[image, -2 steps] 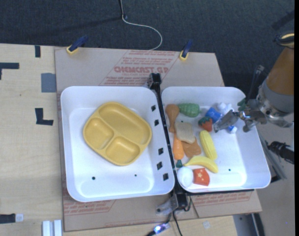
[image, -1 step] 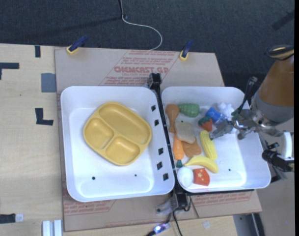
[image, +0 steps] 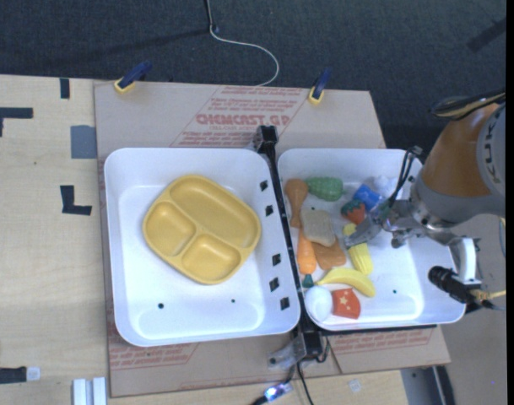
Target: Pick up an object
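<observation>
Gripper (image: 366, 229) low in right bin (image: 408, 310) — corn cob (image: 360, 258) just below

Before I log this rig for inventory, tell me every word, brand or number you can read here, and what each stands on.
"CHEMCAST GP": red print on the cardboard sheet under the bins, readable only in its largest line.
Smaller red lines above and below it: too blurred to read.
"KU", cut off by the frame: on the arm's grey housing.
Plate, toy food, bins: no readable text.

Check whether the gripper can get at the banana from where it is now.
Probably yes. The gripper hovers in the right bin, close above the banana, whose top lies uncovered. The corn and red piece crowd its sides, so a clean grasp is uncertain.
</observation>
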Motion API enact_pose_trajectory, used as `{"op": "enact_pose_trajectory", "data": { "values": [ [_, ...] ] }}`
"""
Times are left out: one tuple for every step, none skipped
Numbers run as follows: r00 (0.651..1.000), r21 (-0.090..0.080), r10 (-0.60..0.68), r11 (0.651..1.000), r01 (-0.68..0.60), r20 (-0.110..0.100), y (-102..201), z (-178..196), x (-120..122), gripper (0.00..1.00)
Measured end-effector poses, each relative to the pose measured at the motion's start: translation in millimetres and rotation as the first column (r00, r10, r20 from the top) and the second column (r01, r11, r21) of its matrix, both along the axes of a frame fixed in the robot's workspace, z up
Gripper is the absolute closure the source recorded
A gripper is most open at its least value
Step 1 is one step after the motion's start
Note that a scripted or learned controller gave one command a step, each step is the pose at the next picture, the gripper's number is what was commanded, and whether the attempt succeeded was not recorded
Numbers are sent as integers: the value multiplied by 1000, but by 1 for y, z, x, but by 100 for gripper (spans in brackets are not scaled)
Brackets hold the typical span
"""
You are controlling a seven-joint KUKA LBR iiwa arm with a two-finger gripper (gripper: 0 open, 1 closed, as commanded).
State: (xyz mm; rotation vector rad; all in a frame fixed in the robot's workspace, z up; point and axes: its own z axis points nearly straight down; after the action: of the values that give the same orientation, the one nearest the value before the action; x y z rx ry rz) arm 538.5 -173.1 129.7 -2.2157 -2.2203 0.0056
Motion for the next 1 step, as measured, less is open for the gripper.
{"op": "enact_pose_trajectory", "data": {
  "values": [
    [1000,-2,0,1000,0,5,1,-47,0,0]
  ]
}}
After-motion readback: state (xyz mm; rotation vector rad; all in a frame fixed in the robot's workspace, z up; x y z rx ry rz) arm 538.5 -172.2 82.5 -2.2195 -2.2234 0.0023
